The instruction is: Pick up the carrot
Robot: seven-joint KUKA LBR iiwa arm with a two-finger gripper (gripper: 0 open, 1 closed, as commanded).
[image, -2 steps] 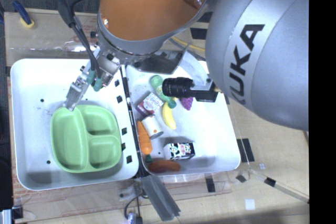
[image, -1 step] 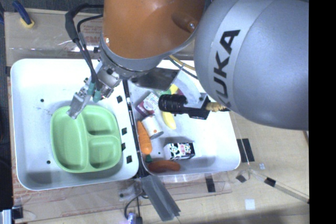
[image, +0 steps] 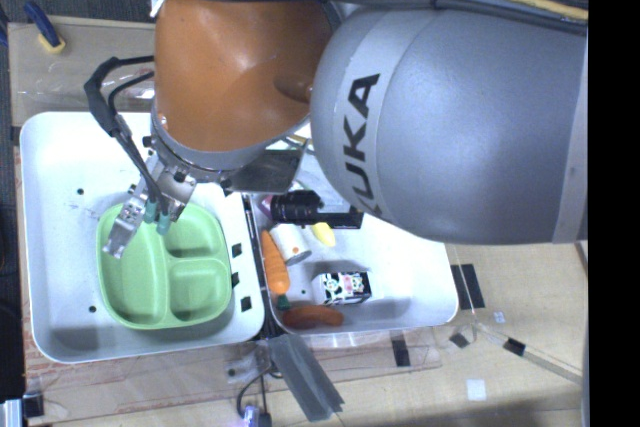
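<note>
Carrot (image: 274,267) lies in the right bin (image: 432,307), close against that bin's left wall. It is orange and stretched lengthwise, with one end towards the far side of the bench and the other towards the near rim. Nothing touches it from above, and the gripper is well apart from it, across the divide between the two bins.

In the same bin, a reddish-brown oblong thing (image: 312,317) lies just past the carrot's near end, along the near wall. A small carton with a black-and-white cow pattern (image: 345,287) sits beside the carrot on its right, and a small yellow piece (image: 322,235) lies further back.

The left bin (image: 40,215) holds a green divided tray (image: 185,290) that takes up much of its floor. The gripper (image: 140,225) hangs over the far left corner of this tray, pointing down and to the left. Its pincer stands parted, one grey fingertip and one teal-tipped one, with bare green tray showing between them and nothing held.

The arm's orange band and grey body cover the far part of both bins. A blue and yellow clamp (image: 45,27) lies on the bench beyond the left bin.
</note>
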